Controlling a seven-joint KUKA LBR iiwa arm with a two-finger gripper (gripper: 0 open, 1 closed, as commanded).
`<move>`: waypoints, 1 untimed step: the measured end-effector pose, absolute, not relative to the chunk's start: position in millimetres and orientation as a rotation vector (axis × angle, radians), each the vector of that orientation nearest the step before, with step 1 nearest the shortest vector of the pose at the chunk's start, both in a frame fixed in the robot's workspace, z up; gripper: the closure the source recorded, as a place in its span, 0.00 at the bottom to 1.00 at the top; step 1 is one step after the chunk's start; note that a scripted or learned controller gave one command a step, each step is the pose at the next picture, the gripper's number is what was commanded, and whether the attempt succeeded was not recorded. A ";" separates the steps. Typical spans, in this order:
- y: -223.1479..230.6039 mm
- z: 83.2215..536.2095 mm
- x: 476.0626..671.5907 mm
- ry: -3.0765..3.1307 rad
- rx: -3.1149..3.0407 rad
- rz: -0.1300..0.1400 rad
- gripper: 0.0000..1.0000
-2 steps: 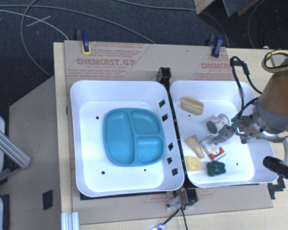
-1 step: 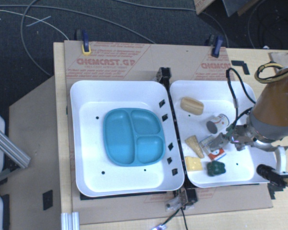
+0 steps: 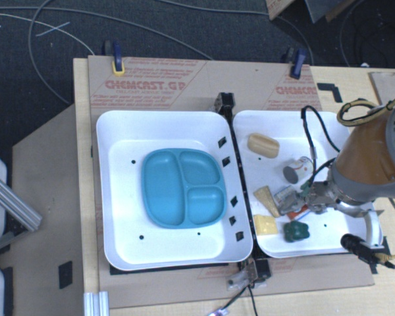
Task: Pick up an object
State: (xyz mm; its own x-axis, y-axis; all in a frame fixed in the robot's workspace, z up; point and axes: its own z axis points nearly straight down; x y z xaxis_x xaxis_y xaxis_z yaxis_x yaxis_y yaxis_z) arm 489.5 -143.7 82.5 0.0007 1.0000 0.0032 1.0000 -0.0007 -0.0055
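Observation:
The arm comes in from the right over the right bin [image 3: 329, 242]. My gripper [image 3: 301, 201] is down in the middle of that bin, among a cluster of small items. Right by it lie a clear and grey piece [image 3: 284, 196], a thin orange-red piece [image 3: 298, 212] and a tan wedge [image 3: 268, 201]. A dark green lump [image 3: 295, 230] sits just in front of the gripper, and a pale yellow block [image 3: 265, 225] lies at the bin's front left. A tan bread-like piece [image 3: 263, 145] and a grey cylinder [image 3: 291, 172] lie farther back.
The left bin [image 3: 118, 137] holds a blue divided plate [image 3: 183, 187]. A black divider with clips [image 3: 234, 176] runs between the bins. Black cables [image 3: 313, 133] loop over the right bin's back. Cardboard [image 3: 151, 81] covers the bench behind the bins.

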 end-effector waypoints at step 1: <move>-144.0 95.5 490.7 -2.219 -2.221 -0.002 1.00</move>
State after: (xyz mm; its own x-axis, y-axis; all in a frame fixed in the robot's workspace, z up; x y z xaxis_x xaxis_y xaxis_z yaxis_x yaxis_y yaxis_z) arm 490.7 -144.0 95.5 0.0010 1.0000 0.0023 1.0000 -0.0010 -0.0007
